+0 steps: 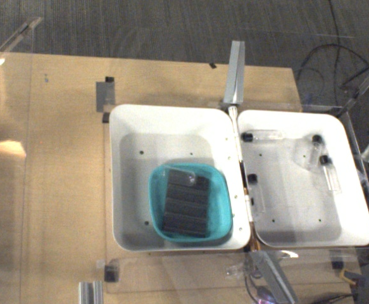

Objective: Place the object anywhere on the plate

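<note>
Two bins sit side by side, the left bin point(126, 189) holding one teal plate point(220, 201) bearing one dark block point(185, 206), the right bin point(292, 211) roughly three clear vials point(329, 173).

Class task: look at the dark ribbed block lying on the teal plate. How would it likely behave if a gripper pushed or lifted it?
The dark ribbed block lies flat and broad on the teal plate, so it probably slides rather than rolls or tips. Its straight edges suggest it is stiff. Its ridges may give fingers some purchase.
</note>
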`<action>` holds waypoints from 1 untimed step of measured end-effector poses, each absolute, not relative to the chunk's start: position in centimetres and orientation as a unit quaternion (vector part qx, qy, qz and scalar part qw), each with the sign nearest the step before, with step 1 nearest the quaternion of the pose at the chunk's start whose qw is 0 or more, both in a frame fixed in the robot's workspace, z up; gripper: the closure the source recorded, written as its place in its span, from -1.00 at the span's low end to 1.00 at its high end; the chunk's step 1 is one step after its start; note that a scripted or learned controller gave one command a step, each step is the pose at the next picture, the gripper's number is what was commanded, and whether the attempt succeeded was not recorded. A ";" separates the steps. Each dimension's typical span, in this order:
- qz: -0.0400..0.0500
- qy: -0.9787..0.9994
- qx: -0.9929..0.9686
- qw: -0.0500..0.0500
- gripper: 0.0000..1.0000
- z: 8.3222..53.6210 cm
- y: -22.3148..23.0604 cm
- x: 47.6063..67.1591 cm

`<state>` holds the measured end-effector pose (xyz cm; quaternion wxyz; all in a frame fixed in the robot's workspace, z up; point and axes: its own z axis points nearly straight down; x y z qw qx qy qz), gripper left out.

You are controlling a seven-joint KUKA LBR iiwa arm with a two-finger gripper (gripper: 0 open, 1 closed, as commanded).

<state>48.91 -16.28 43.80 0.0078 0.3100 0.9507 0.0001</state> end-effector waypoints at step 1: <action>0.000 0.952 0.305 0.015 1.00 45.2 -16.1 49.2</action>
